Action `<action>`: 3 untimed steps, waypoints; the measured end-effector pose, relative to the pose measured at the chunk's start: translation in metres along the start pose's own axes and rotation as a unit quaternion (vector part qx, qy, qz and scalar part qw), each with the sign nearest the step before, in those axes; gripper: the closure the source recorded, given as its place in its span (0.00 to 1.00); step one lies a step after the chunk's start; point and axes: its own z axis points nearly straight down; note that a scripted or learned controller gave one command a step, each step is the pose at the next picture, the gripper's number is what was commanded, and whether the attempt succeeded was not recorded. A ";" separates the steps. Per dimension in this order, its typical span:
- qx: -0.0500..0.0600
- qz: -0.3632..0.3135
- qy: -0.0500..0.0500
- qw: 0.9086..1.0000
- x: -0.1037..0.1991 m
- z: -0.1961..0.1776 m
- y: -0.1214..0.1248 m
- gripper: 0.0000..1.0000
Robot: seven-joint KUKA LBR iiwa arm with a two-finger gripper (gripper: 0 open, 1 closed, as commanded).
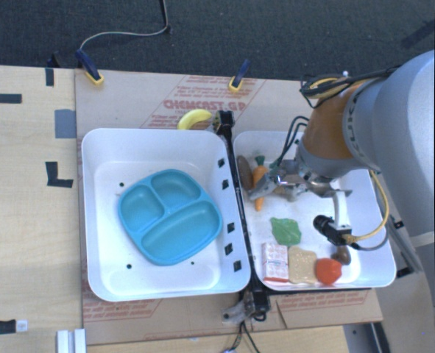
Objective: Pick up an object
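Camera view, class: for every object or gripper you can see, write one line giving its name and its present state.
Blue divided plastic plate: flat in the left white bin.
Green leaf-shaped toy: lying loose in the right white bin.
Red round toy: resting by that bin's near wall.
Gripper: low over the orange carrot toy.

A single fixed camera looks down at a slant from above the bench (26,219), far enough off to take in both white bins (99,219); the arm (394,123) enters from the right, its bulk probably nearest the lens
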 end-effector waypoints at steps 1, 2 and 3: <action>0.003 0.001 -0.001 1.000 -0.007 0.001 0.053 0.00; 0.003 0.001 0.000 1.000 0.008 -0.098 0.013 0.00; 0.001 0.001 -0.001 1.000 -0.008 0.001 0.043 0.00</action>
